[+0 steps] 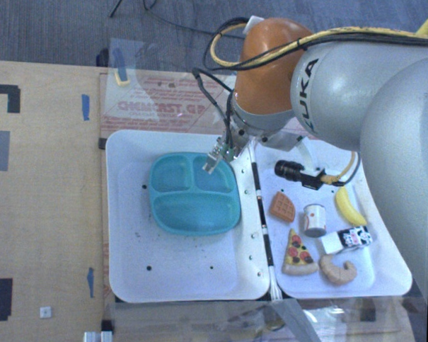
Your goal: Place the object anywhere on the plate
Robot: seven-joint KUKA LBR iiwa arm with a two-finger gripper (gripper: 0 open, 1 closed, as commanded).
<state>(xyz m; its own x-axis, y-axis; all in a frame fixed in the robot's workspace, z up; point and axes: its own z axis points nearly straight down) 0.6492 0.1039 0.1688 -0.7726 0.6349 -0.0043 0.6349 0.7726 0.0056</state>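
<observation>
- Where the arm reaches in from the right, its claw (216, 160) hangs over the top right corner of the blue plate (191, 212) — I cannot tell if it is spread or pressed together.
- The plate has three parts and lies in the left bin (125, 269).
- The toy food lies in the right bin (386, 280) — a waffle (283, 206), a little can (313, 219), a banana (347, 206), a pizza slice (297, 254), a curved brown bun (337, 270) and a cow-spotted milk box (356, 237).
</observation>
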